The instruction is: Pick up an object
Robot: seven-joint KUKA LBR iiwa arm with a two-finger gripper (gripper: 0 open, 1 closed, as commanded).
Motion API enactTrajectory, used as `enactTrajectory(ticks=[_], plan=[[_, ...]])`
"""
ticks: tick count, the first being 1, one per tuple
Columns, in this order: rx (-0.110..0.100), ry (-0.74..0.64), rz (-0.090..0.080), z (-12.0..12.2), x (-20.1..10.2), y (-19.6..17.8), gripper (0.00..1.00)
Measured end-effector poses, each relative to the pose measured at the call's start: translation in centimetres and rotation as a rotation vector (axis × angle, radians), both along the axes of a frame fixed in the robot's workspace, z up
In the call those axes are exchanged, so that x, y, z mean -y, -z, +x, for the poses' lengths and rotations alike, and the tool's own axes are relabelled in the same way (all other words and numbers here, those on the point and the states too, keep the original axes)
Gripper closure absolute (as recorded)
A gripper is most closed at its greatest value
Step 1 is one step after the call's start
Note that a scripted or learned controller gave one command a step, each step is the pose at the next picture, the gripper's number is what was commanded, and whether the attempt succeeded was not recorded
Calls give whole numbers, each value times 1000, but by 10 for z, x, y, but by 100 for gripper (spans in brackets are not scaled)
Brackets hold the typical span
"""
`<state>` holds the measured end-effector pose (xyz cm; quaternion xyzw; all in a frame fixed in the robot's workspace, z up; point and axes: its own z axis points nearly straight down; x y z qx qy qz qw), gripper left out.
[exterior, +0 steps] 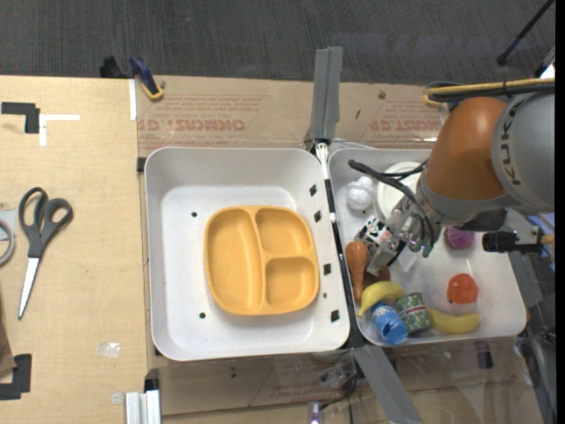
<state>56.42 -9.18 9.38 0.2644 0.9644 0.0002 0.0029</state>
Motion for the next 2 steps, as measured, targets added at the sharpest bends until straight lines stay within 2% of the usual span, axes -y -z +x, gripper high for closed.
enactTrajectory(ticks=[1, 2], plan=[[-2, 78, 0, -85, 25, 0, 0], [1, 95, -1, 19, 65, -1, 0]])
